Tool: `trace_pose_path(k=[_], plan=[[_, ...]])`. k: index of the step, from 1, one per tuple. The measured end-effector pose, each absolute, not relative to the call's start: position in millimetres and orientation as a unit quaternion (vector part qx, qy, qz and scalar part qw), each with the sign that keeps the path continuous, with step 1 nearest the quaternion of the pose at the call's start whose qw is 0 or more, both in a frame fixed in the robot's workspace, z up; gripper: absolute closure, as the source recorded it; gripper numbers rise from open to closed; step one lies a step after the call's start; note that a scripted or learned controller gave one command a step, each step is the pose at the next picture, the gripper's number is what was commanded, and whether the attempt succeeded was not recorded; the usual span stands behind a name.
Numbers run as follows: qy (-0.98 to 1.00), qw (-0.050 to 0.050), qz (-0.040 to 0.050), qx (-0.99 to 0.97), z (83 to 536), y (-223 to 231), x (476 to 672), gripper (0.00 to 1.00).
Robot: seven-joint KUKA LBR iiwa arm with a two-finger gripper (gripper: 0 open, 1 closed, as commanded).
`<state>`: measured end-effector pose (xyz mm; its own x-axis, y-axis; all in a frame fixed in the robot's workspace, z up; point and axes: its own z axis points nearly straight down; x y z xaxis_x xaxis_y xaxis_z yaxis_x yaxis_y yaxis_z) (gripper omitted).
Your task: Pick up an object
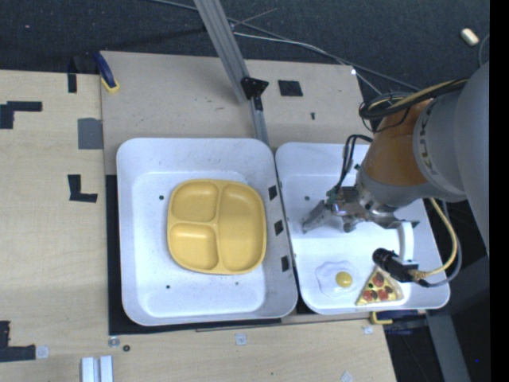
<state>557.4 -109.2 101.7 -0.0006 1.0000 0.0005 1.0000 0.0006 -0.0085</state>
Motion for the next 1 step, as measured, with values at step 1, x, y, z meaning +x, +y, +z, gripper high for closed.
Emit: trace_pose_path(k=[1], plan=[[-0.707, -0.001, 0.0007, -0.707, 85.8, -109.3, 558.0, 0.0]])
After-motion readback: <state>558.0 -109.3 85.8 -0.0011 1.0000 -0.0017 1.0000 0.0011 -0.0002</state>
